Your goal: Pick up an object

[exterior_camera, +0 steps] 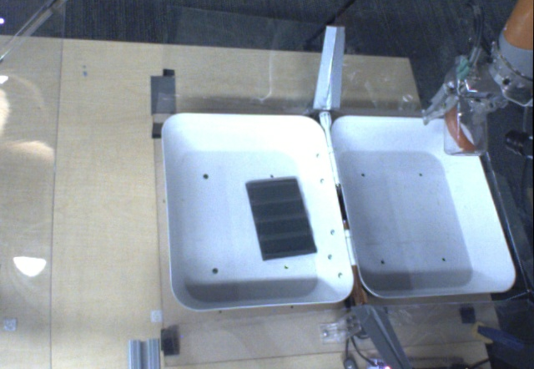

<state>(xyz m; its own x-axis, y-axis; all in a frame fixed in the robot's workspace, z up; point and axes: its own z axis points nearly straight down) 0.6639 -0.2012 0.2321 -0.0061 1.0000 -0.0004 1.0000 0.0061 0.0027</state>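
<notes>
My gripper [464, 100] hangs over the far right corner of the right bin [501, 263]. A small clear object with an orange-red part [463, 132] sits between its fingers and hangs down over the bin's rim. The gripper is shut on it. A dark grey ribbed rectangular pad [280, 218] lies flat in the middle of the left bin [188, 192], far to the left of the gripper.
A metal bar [330, 67] stands upright behind the seam where the two bins meet. The wooden bench [92, 192] stretches away to the left. A clear sheet lies over its left part. Small black brackets [163, 96] sit at the left bin's corners.
</notes>
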